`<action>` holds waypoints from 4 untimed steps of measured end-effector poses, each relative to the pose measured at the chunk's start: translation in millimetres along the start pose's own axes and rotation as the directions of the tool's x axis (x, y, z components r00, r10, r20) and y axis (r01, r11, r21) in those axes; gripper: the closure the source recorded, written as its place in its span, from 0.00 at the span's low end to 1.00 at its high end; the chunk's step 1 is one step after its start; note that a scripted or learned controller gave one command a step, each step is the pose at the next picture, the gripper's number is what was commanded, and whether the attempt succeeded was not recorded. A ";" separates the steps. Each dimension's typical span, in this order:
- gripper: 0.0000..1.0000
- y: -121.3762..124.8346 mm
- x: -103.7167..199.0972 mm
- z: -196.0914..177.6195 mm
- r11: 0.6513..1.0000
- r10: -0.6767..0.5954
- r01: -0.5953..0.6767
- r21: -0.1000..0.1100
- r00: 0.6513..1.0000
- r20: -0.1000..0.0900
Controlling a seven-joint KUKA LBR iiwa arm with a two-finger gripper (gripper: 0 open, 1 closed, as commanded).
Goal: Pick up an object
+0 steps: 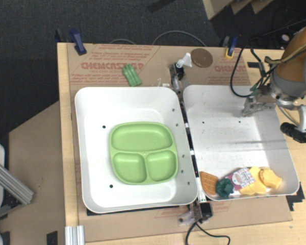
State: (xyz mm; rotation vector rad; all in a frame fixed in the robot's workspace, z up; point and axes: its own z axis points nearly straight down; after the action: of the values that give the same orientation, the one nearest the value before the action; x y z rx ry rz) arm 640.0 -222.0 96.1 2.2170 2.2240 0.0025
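Note:
A cluster of small toy foods lies in the front corner of the right bin (229,137): a brown waffle piece (208,182), a dark green broccoli (224,188), a pink and white packet (243,177) and yellow pieces (264,180). My gripper (251,105) hangs over the far right part of that bin, well behind the cluster, with nothing visibly in it. The grey arm with its orange band (297,46) comes in from the right edge.
A green divided plate (143,152) sits in the middle of the left bin (92,137). On the cardboard behind the bins lie a green ridged piece (132,75) and a brown disc (201,58). Black cables (237,65) loop near the arm.

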 end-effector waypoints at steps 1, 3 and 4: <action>1.00 0.7 0.0 -10.5 1.000 -0.001 0.001 -0.003 1.000 0.002; 1.00 2.2 -0.2 -31.5 1.000 -0.002 0.002 -0.009 1.000 0.005; 1.00 -39.2 -1.9 -29.2 1.000 0.005 -0.005 0.006 1.000 -0.001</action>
State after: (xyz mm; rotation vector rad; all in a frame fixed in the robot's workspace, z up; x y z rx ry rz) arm 600.7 -224.0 125.2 2.2256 2.2224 -0.0034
